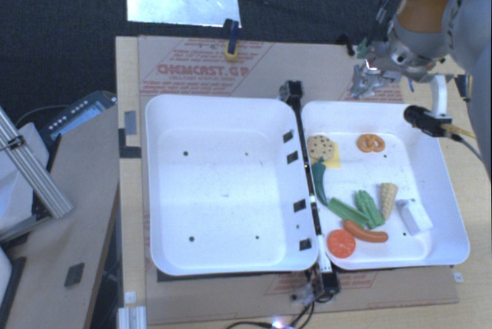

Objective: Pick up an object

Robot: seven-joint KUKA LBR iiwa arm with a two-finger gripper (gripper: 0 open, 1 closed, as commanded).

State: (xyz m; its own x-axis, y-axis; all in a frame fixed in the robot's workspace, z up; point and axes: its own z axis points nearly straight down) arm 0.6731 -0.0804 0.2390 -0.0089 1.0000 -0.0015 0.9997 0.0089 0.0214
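My gripper [367, 83] hangs over the back rim of the right bin [442, 174], above and behind the toys, with nothing seen in it. In that bin lie a chocolate-chip cookie [319, 144] on a yellow piece [334, 157], an orange pretzel [370, 142], a dark green pepper [318, 183], two green pods [346, 210] [370, 208], a tan cone [387, 198], an orange sausage [367, 232], a red tomato [341, 244] and a pale grey block [413, 216].
The left bin [223, 181] sits beside the right one, joined by a black-clipped divider [304, 166]. A blue and yellow clamp [231, 39] stands behind the bins on the cardboard. A grey device [81, 114] lies off to the left.
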